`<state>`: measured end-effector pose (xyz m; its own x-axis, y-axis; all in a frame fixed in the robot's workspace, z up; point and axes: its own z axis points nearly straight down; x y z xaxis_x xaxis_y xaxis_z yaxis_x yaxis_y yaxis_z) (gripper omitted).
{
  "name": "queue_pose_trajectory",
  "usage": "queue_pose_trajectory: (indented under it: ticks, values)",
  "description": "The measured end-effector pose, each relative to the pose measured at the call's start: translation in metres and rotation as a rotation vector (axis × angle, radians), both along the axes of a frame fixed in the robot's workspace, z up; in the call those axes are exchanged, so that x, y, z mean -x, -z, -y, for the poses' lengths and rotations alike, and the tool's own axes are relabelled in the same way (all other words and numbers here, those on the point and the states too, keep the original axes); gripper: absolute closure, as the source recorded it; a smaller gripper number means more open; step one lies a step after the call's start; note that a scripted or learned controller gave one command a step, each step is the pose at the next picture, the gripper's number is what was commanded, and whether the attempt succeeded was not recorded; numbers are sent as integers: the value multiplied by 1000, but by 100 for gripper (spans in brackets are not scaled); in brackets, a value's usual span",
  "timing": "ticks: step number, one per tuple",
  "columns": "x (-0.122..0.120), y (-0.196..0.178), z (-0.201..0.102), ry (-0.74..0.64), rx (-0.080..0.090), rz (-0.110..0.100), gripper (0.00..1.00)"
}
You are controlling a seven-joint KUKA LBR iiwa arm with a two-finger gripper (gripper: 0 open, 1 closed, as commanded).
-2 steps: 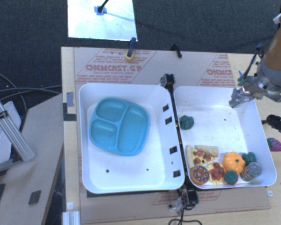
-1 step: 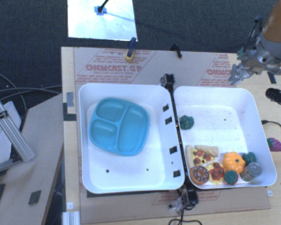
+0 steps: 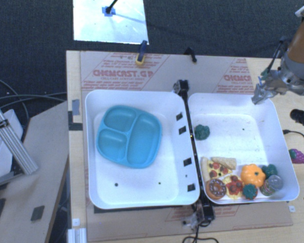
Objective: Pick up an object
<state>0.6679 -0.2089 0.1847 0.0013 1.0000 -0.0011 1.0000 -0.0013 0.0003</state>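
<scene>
Two-finger gripper [image 3: 258, 98] hangs over right white bin's [image 3: 281, 130] far rim, grip state unclear. I'd target the lone dark-green lump [image 3: 201, 132], descend centred.

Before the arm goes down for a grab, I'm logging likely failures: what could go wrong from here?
The tool sits over the right bin's far right corner, away from every item, so a straight descent likely grabs nothing. The toys are crowded in the near corner against the wall; fingers may jam or shove neighbours. The lone green piece lies near the divider wall.
</scene>
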Motion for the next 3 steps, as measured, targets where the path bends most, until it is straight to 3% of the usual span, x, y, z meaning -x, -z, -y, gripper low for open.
queue_pose_trajectory:
  ticks: [1,2,3]
  values:
    - [-3,-101,-11,-7,3,14,100]
    - [-1,-53,-2,-3,0,0,100]
    - [-1,-30,-3,-5,0,1,100]
